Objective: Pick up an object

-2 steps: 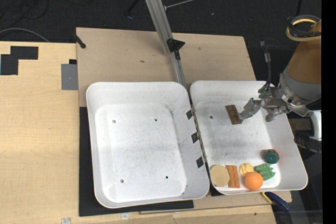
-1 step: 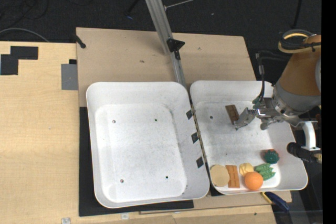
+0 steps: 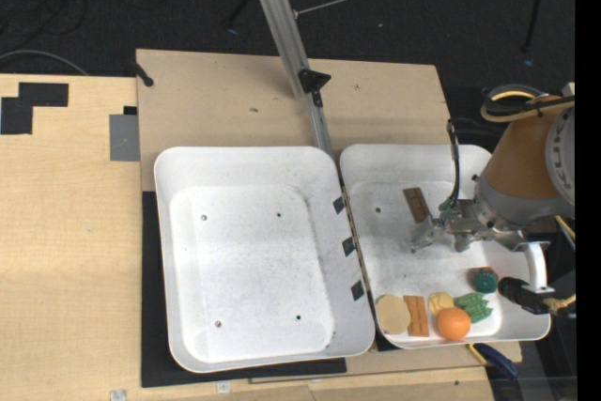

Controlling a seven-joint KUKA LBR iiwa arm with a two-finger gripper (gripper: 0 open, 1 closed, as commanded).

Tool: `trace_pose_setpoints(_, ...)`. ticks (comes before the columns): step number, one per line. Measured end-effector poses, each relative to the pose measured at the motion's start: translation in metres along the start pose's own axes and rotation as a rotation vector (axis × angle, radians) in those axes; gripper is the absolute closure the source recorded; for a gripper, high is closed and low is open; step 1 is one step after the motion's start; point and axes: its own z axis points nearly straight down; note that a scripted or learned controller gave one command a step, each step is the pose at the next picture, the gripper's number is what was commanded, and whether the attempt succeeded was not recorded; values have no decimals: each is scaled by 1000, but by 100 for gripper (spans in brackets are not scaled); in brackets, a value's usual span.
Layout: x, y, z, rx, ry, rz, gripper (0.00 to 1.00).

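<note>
My gripper (image 3: 439, 241) hangs low over the middle of the right bin (image 3: 394, 166), open, with nothing between its fingers. A small brown block (image 3: 414, 203) lies on the bin floor just up and left of it, apart from the fingers. Along the bin's near edge sit a pale bread-like piece (image 3: 392, 314), a tan slab (image 3: 417, 316), a yellow piece (image 3: 439, 301), an orange ball (image 3: 454, 324), a green item (image 3: 474, 305) and a dark teal round thing (image 3: 484, 280).
The left bin (image 3: 246, 258) stands beside the right one, with black clips (image 3: 346, 245) along their shared rim. A slanted metal rail (image 3: 282, 23) rises behind the bins. The arm's orange band (image 3: 526, 166) overhangs the right bin's far right side.
</note>
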Motion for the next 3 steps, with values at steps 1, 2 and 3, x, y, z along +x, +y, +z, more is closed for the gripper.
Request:
trace_pose_setpoints(1, -2, 1, -13, -5, -1, 6, 100)
trace_pose_setpoints(2, 7, 1, -60, -10, -2, -2, 100)
trace_pose_setpoints(3, 16, 4, -115, -12, -3, -2, 100)
